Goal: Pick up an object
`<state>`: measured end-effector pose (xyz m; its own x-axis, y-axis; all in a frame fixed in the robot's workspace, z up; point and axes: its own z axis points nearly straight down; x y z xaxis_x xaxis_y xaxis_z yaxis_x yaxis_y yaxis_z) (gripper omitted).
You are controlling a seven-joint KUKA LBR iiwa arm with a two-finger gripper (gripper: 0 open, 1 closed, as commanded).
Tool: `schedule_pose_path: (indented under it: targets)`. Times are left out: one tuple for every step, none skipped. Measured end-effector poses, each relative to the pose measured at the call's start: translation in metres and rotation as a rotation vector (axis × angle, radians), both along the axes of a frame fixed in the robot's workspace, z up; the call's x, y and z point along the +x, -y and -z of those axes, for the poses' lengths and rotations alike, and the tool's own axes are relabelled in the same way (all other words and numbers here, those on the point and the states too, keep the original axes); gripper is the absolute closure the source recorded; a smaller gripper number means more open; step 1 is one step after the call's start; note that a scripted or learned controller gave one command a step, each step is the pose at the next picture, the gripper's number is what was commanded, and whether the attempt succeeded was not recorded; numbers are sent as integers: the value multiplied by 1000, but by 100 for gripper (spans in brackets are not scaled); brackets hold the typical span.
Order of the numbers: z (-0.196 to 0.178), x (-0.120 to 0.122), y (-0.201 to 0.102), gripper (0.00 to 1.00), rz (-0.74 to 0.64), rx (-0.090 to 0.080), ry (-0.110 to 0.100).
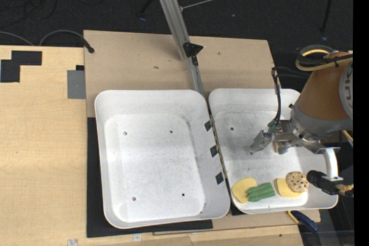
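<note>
From where I stand, the arm reaches in over the right bin, and its end effector hangs above the bare middle of that bin's floor. Whether it is released or clenched I cannot tell, since the tip is small and dark against the white; nothing shows in its grip. The things to pick from lie in a row along the bin's near wall: a yellow piece, a green bumpy piece lying partly over it, and just to the right a yellow slab with a brown speckled round on top. The left bin on the worktop plays no part here. I'd judge this as the approach step, with no grasp made yet. The next move calls for shifting toward the near wall, settling over one piece, likely the green one, and descending squarely so the wall does not crowd the grasp
</note>
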<state>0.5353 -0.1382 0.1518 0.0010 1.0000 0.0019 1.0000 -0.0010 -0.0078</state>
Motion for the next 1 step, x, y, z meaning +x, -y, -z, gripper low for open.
schedule_pose_path:
  targets:
    - [59, 6, -3, 0, 1, -2, 6]
